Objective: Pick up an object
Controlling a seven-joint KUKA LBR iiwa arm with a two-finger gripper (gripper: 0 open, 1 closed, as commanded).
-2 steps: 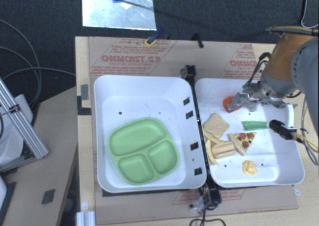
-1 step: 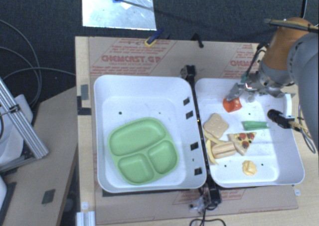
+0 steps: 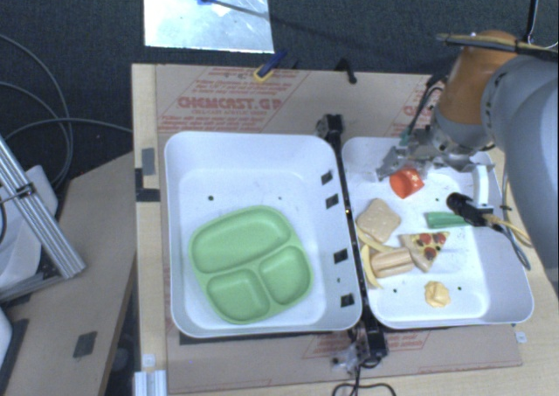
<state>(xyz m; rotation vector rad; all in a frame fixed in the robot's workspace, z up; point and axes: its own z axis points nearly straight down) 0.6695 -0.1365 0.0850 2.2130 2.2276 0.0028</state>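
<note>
Arm: grey, orange band (image 3: 476, 79) above the wrist, reaching in from the right over the right bin (image 3: 502, 302).
Gripper (image 3: 403, 165): low over the far left part of the right bin; whether it is open or closed cannot be told from this slant, and nothing can be made out between its tips.
Red object (image 3: 406, 183): small, rounded, orange-red with a paler patch on top; lies on the bin floor right under the gripper head, contact unclear.
Toast slice (image 3: 377, 221): tan, near the bin's left wall.
Hot dog (image 3: 390, 261): pale bun, beside a thin yellow curved piece at its left.
Pizza slice (image 3: 428, 247): red-topped wedge, just right of the hot dog.
Green piece (image 3: 445, 220): flat and long, above the pizza.
Yellow lump (image 3: 437, 295): near the front edge.
Left bin (image 3: 253, 158): holds a green divided plate (image 3: 251, 261) with three compartments.
</note>
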